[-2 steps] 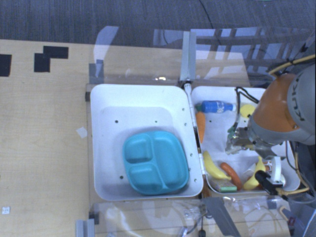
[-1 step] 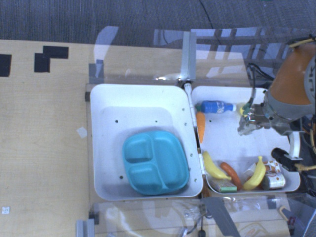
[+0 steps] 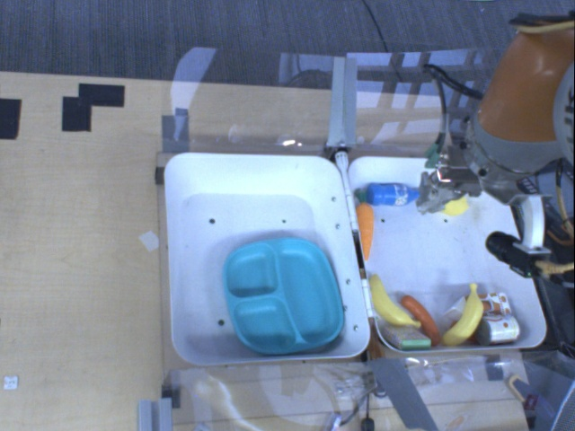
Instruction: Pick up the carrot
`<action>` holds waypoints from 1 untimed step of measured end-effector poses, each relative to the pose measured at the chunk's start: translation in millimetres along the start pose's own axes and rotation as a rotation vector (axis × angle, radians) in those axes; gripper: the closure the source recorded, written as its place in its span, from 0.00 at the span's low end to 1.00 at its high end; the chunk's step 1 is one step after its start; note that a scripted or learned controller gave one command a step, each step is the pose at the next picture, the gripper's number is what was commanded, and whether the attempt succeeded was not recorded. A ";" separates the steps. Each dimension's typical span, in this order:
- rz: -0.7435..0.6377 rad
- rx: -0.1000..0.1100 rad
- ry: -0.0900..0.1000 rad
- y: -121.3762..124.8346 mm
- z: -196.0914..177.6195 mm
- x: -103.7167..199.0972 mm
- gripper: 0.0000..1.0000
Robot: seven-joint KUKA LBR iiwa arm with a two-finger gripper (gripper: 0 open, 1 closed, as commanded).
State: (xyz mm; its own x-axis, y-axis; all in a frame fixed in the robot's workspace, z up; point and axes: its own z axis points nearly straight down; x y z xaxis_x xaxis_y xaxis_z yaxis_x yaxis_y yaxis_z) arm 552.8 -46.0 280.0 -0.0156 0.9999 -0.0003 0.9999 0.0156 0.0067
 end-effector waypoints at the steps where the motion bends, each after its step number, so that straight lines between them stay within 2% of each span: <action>1: -0.256 0.003 0.000 29.7 39.1 -7.0 1.00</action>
State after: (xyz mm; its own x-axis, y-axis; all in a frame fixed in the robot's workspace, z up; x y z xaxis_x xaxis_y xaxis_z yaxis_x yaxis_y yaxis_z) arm 582.9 -52.5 241.1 -0.2686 0.9632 -0.0014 0.9632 0.2686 0.0034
